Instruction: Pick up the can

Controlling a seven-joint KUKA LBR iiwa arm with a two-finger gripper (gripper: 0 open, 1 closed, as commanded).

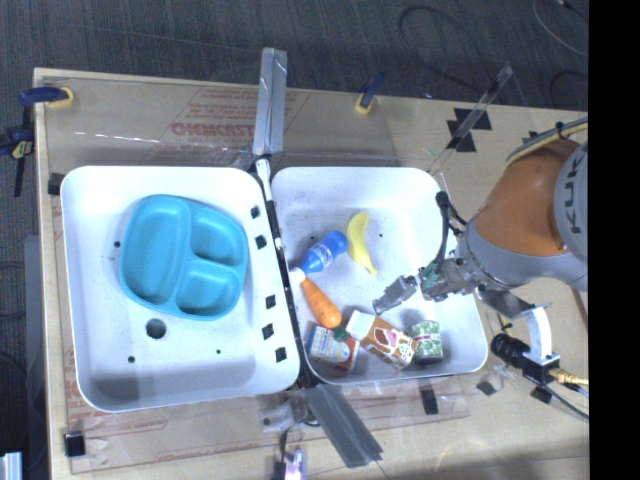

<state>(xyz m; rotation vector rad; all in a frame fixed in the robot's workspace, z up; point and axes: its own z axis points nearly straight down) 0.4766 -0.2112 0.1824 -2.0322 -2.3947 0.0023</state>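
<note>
The can (pixel 331 347) lies on its side in the front left corner of the right bin (pixel 400 183); it is small, with a silvery end and a reddish printed label. It touches the carrot (pixel 321 303) behind it and the carton (pixel 386 340) to its right. My gripper (pixel 393 294) reaches in from the right and hangs over the middle of the right bin, just above the carton and up and right of the can. Nothing shows in its grasp.
A yellow banana (pixel 360 242) and a blue bottle (pixel 322 253) lie behind the gripper. A green and white pack (pixel 427 340) sits by the front right wall. The left bin (pixel 90 348) holds a blue divided plate (pixel 185 256).
</note>
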